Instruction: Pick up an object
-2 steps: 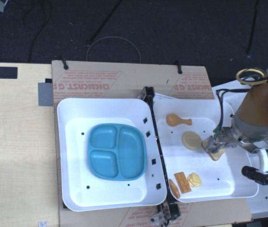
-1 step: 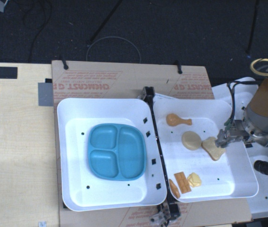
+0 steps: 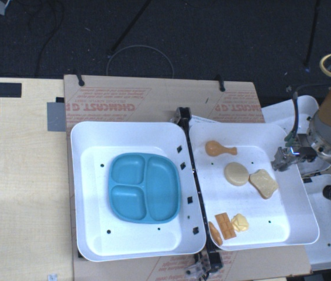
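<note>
In the right bin (image 3: pixel 297 227), toy foods; beside its rim, jaws (image 3: pixel 285 157), grip state unclear; left, blue plate (image 3: pixel 144 187).

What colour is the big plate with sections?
Light blue plate, seen clearly in the camera view, left bin.

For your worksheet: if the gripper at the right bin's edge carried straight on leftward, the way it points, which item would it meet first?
Probably the bread slice, which lies nearest the gripper inside the right bin. Height is unclear from above, so it might pass over it.

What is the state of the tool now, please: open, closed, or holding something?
Tool: cannot be told from this view. It sits at the right rim of the right bin, with no food item seen in it.
</note>
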`<state>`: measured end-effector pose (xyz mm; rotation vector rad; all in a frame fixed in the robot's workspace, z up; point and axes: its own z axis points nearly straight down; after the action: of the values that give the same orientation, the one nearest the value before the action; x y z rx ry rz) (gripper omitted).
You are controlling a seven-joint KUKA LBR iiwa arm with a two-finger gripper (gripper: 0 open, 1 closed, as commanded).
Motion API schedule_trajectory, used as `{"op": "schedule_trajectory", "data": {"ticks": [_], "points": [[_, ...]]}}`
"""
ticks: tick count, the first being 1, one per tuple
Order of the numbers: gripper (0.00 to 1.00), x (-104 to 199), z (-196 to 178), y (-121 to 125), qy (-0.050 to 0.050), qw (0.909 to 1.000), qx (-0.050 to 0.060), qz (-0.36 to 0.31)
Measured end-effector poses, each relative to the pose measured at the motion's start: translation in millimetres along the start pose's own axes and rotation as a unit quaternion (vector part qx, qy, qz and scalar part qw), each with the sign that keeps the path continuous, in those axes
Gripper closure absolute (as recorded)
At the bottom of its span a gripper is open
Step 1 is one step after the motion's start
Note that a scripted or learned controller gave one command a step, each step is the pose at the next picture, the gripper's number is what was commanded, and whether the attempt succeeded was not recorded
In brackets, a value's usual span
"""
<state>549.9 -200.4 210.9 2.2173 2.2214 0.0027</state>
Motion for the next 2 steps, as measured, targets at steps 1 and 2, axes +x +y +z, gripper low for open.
{"op": "schedule_trajectory", "data": {"ticks": [1, 2], "points": [[1.0, -0.9, -53.0, 1.0, 0.0, 1.0, 0.0, 0.0], [1.0, 59.9, -49.9, 10.2, 0.002, 1.0, 0.003, -0.002]]}}
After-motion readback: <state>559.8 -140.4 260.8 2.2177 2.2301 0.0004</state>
